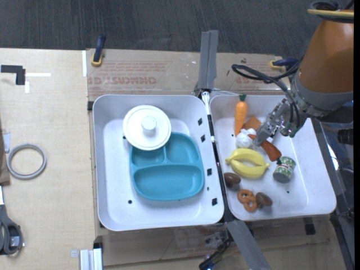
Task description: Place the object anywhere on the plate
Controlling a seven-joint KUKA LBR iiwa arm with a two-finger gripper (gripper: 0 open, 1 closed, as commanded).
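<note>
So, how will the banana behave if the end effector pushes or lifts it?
The banana looks like a moulded toy, so it is probably stiff and light. Its curved, smooth skin may let it pivot or slide when pushed. It lies close to the pretzel and the can, so a push could well nudge these neighbours.

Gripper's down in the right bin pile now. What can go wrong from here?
1. Clutter: the gripper sits low among tightly packed toys, the carrot, banana and a small white piece. It may nudge or catch the wrong one.
2. The white lid covers part of the blue plate, so there is less room to land a drop.
</note>
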